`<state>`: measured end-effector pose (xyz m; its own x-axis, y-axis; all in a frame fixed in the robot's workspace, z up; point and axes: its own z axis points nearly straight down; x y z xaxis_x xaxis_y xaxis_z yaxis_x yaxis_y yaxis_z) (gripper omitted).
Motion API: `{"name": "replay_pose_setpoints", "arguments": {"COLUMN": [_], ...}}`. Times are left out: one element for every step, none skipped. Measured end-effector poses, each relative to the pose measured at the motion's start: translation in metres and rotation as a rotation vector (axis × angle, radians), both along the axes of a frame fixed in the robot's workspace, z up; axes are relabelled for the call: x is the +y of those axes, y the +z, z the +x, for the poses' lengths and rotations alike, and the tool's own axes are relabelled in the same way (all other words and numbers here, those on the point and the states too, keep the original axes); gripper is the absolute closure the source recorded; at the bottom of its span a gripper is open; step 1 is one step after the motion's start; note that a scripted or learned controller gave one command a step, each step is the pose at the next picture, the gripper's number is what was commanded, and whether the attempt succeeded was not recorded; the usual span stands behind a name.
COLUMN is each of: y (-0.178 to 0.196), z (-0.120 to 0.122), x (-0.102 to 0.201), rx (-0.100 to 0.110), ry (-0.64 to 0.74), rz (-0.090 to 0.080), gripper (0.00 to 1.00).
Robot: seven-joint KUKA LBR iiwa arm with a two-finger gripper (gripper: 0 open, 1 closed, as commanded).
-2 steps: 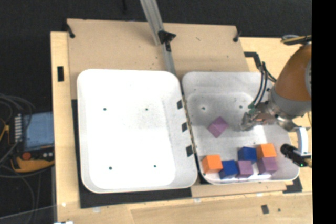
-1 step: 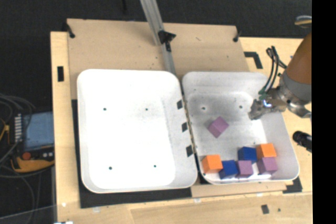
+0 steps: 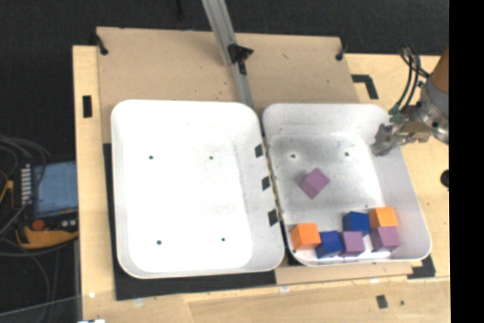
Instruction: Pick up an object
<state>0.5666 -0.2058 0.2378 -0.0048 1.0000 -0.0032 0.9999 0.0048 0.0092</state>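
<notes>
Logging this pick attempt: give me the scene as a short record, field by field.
bins: left bin and right bin, side by side
loose block: purple cube alone near the middle of the right bin
cluster: orange cube, blue cube, a second purple cube, and more blue, orange and purple ones along the right bin's near edge
gripper: gripper over the right bin's far right corner, away from the cubes
held: nothing seen between its fingers

Matt white plastic bins (image 3: 189, 113), scuffed grey
</notes>
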Motion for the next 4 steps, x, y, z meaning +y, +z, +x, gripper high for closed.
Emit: {"name": "replay_pose_setpoints", "arguments": {"y": [-0.009, -0.012, -0.014, -0.001], "z": [0.0, 0.005, 0.009, 0.025], "x": [-0.002, 0.054, 0.102, 0.153], "rx": [0.01, 0.008, 0.009, 0.006], "ry": [0.001, 0.001, 0.002, 0.003], "rz": [0.0, 0.003, 0.004, 0.005], "gripper": [1.0, 1.0, 1.0, 1.0]}}
